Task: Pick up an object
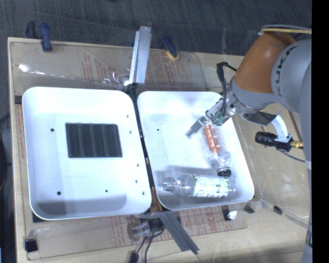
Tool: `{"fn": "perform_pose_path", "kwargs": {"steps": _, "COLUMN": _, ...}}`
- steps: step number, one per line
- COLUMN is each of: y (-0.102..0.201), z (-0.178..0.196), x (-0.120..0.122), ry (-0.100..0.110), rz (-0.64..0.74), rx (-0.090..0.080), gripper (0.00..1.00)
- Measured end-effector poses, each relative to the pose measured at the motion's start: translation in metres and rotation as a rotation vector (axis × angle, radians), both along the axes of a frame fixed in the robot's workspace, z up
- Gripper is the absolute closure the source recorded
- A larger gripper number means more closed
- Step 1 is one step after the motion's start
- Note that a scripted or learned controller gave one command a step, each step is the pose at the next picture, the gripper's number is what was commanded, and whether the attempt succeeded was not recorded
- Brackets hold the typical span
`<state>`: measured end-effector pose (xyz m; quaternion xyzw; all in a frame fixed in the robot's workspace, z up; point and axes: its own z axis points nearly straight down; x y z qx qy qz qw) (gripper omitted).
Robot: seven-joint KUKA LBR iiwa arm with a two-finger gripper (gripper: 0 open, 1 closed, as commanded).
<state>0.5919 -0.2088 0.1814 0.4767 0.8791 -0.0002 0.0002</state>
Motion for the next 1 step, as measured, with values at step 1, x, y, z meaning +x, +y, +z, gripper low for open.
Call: {"fn": "perform_pose_path", "kwargs": {"steps": 1, "y": -0.0009, "z": 0.0120, "x": 0.0074, "ry": 0.001, "rz": 0.009, "rx": 0.000, "gripper": 0.00}}
